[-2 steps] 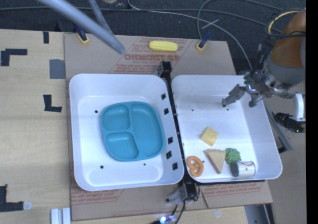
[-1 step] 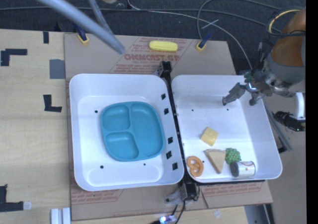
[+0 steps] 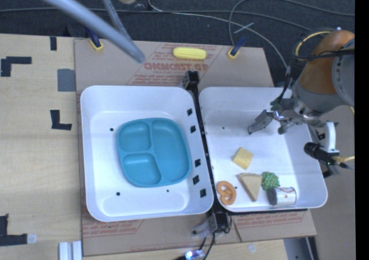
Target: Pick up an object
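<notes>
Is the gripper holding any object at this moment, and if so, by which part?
Nothing is held. The gripper is open above bare floor of the right bin, apart from the cheese piece and other items.

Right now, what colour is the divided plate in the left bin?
The divided plate is blue-turquoise, shown clearly in the camera view.

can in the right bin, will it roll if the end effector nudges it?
Probably. The can lies on its side, so a push across its axis would likely roll it. The broccoli beside it and the bin wall may stop it quickly.
</notes>
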You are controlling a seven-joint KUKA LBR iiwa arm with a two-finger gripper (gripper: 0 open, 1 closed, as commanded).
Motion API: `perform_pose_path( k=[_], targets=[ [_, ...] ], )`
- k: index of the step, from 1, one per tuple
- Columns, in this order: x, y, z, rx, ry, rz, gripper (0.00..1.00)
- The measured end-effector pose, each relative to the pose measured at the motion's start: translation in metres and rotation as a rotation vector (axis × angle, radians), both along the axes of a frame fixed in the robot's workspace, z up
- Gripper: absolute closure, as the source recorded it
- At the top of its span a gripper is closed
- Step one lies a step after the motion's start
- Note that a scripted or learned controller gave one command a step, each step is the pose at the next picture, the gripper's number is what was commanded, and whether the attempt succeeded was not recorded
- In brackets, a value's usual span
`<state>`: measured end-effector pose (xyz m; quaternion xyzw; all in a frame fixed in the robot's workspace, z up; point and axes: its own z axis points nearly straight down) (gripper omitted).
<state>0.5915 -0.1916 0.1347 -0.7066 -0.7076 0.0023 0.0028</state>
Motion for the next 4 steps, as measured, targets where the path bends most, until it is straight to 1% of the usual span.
perform_pose_path(
  k=[1,2,3,4],
  targets=[
    [0.000,0.001,-0.052,-0.003,-0.008,0.001,0.00],
    [0.002,0.000,-0.038,-0.006,-0.012,0.001,1.00],
    [0.010,0.003,0.008,-0.001,-0.009,0.000,1.00],
    [0.009,-0.001,0.051,-0.002,-0.009,0.000,1.00]
  ],
)
